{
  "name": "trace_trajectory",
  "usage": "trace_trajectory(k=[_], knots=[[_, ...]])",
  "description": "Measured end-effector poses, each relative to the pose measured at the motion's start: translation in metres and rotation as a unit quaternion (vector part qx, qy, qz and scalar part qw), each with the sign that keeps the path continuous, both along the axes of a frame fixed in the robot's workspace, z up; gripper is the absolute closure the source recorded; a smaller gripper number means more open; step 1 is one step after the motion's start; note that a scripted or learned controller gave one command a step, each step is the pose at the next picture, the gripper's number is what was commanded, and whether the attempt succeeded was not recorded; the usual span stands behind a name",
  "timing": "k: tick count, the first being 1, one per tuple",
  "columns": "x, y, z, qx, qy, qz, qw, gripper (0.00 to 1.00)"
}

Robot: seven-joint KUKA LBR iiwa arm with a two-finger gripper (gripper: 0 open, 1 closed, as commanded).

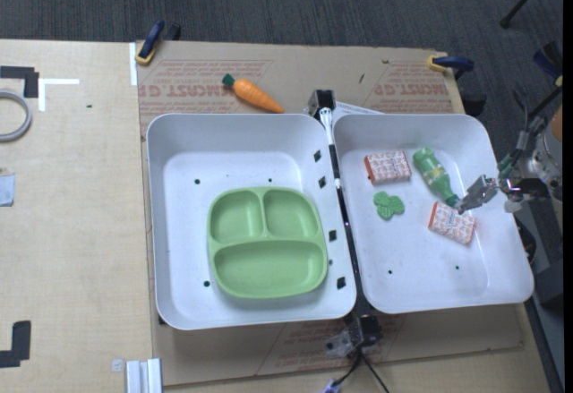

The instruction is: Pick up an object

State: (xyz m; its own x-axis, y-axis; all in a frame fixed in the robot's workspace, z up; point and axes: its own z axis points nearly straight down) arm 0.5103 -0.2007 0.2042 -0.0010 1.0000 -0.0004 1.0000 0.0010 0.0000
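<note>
While nothing sits between the fingers yet, the pick looks approached but not made, judging from how things lie.

Landmark: the right bin (501, 284), the white one on the arm's side of the bench.
Gripper: gripper (477, 194) hangs over the right bin's far-right part, near its right wall; whether its fingers are parted or closed is too small to tell, and no object shows between them.
Nearest object: a small red-and-white packet (450, 223) lies flat on the right bin's floor, just beside and below the gripper tip.
Green bottle: a green bottle (434, 173) lies on its side in the right bin's upper part, its lower end close to the gripper.
Other objects: a second red-and-white packet (388, 166) lies toward the right bin's upper left; a small green leaf-shaped toy (389, 205) lies just below it.
Beyond the right bin: a green divided plate (267, 243) rests in the left bin (170, 230); a toy carrot (253, 93) lies on the cardboard behind.
Done: the reach into the right bin.
Left: closing on one object, lifting it free of the floor.
</note>
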Motion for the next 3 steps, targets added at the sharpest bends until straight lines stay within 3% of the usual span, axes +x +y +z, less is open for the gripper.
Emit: trace_trajectory(k=[1,2,3], knots=[[-0.003,0.039,-0.077,0.0003,0.0,0.011,0.9999,0.0],[0.03,-0.016,-0.107,0.005,0.0,0.119,0.9928,0.0],[0.033,-0.018,-0.095,-0.0005,-0.008,0.119,0.9929,1.0]])
